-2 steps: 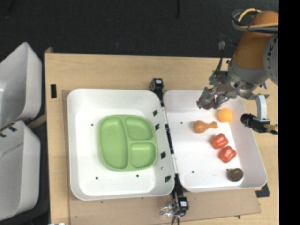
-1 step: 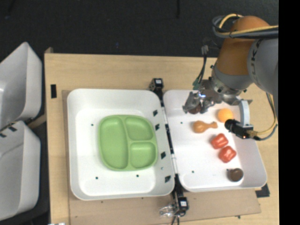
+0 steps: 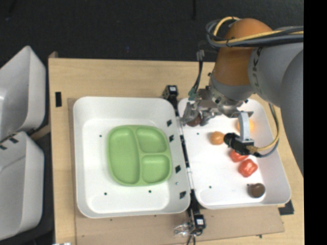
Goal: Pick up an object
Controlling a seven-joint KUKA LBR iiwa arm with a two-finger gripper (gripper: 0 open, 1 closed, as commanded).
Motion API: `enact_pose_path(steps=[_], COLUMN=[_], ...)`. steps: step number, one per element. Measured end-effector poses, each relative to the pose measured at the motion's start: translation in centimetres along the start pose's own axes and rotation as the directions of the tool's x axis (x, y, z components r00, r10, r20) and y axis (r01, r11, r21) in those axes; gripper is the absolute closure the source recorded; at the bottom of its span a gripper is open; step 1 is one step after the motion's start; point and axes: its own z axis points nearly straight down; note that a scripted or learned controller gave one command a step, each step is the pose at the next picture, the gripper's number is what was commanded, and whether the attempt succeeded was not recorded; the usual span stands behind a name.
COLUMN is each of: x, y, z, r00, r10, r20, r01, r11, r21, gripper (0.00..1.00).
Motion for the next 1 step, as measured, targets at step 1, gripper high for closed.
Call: enact_pose_path(steps=[1], x=[5.34], y=[-1.88], z=[-1.17], r00=[1.000], r10=[0.000], r20=[0.000], r01=[0.000], r11=[1.000], r21=[0.000], gripper=[1.00])
